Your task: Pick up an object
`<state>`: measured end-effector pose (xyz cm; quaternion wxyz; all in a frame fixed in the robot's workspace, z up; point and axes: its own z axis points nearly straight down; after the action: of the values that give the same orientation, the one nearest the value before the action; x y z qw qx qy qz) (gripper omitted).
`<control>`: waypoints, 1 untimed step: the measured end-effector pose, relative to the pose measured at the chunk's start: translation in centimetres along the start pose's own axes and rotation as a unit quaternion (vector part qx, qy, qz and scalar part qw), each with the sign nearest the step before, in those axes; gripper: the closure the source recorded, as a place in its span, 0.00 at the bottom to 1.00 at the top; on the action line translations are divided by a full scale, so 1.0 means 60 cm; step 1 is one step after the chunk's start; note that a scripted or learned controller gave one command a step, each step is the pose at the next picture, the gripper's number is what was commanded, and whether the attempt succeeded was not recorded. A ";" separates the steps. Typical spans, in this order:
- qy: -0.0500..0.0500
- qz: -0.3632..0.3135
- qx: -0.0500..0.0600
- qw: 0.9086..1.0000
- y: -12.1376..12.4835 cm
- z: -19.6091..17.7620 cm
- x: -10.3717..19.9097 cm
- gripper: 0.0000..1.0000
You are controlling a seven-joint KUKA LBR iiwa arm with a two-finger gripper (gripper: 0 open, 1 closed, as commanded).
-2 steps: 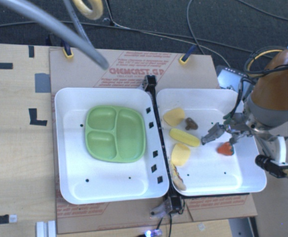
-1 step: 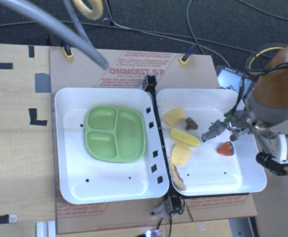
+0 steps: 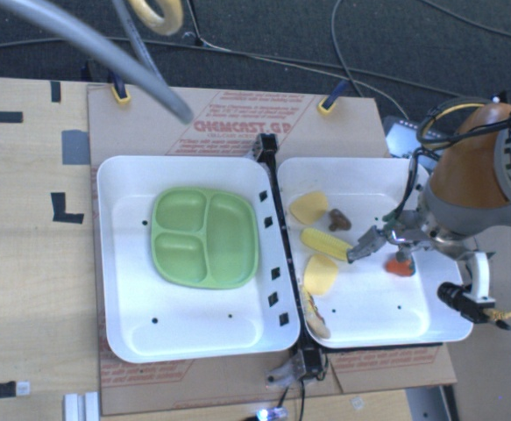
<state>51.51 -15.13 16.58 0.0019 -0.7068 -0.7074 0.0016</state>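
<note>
The gripper [image 3: 360, 251] sits right of centre, touching a yellow piece [image 3: 325, 243]. Whether its fingers are apart is unclear. A green tray [image 3: 206, 238] lies left.

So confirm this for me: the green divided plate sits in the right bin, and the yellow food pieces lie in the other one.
Not quite. The camera view shows the green divided plate in the left bin; the yellow food pieces lie in the right bin.
</note>
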 end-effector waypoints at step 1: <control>0.000 0.000 0.000 1.000 -0.001 0.074 -0.005 0.00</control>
<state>51.46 -15.43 12.15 0.0023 -0.7069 -0.7073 0.0019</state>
